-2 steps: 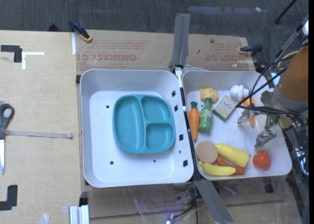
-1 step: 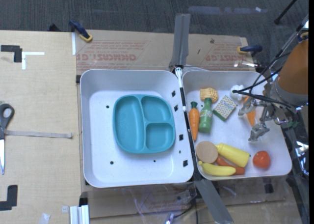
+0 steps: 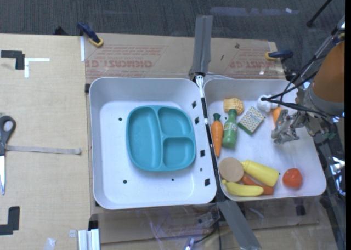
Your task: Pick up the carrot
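carrot (image 3: 216, 135) is lying lengthwise at the left edge of the right bin (image 3: 312, 188), touching the green bottle (image 3: 230, 129) beside it, with the corn cob (image 3: 233, 104) just above. gripper (image 3: 285, 128) is hanging over the right part of that bin, well apart from the carrot, gripping nothing; whether its jaws are spread or pressed together is not showing. teal divided plate (image 3: 161, 137) is sitting in the left bin (image 3: 104, 161).

Arm (image 3: 330, 76) reaches from the right, tool (image 3: 285, 131) pointing down.
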You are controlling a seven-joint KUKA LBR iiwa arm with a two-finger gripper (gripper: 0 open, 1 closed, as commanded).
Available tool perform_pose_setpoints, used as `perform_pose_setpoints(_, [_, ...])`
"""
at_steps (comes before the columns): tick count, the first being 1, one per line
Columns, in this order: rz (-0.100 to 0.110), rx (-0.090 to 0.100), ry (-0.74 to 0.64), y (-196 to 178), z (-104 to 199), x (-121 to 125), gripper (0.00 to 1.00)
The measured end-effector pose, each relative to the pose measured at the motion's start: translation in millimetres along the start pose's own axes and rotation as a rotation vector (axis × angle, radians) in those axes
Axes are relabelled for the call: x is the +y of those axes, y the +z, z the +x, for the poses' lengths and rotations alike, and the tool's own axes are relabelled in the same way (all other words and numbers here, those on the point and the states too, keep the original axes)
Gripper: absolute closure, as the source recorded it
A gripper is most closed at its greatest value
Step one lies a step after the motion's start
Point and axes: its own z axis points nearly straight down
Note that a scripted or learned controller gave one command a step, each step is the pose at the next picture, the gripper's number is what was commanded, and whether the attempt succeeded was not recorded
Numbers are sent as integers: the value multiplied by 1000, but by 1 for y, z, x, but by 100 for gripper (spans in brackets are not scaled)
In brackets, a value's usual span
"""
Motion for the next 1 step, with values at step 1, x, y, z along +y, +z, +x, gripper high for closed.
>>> perform_pose_setpoints(1, [-5,3,-405,12,-58,-7,100])
